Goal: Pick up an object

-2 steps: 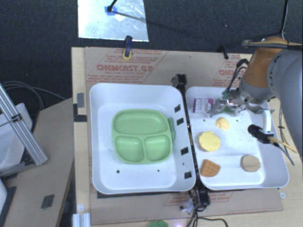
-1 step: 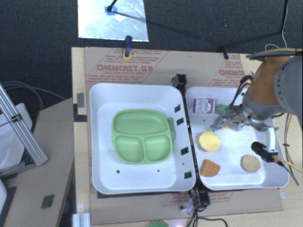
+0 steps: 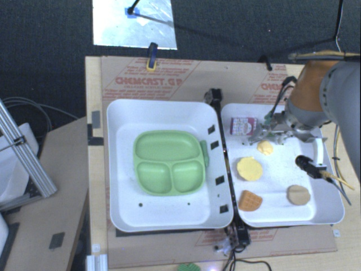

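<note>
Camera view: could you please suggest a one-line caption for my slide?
Arm reaching over the right bin near a small yellow piece; green divided plate in the left bin.

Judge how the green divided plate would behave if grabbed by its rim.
The green divided plate looks moulded, so probably stiff. It lies flat and broad in the left bin, so it would likely slide rather than roll, and tilt if lifted by one edge.

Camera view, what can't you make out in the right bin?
Box: print too small to read, camera view.
Small yellow piece: its top edge meets the gripper; contact cannot be told.
Right bin: its far right corner is hidden by the arm.
</note>
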Motion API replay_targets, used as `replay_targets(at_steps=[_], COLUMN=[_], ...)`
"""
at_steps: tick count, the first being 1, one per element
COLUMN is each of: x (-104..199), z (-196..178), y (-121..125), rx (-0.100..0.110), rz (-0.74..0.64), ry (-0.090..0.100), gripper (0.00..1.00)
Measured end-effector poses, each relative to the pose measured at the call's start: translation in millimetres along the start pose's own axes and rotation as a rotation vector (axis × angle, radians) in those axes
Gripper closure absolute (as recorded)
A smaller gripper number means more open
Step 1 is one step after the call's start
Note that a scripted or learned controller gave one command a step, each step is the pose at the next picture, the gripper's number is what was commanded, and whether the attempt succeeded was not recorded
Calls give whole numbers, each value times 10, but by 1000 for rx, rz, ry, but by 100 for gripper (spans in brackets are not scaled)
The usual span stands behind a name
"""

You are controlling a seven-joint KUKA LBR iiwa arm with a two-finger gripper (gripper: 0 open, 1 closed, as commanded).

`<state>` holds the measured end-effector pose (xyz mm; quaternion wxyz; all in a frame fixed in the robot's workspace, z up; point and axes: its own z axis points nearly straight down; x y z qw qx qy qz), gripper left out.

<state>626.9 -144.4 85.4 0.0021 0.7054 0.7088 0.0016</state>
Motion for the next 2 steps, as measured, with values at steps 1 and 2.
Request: replay_targets(at_steps=[1,2], x=[-2,849], z=[-110,-1045], y=[-3,-486], rx=[-1,1], rz=[-1,-5], ry=[0,5], gripper=[100,100])
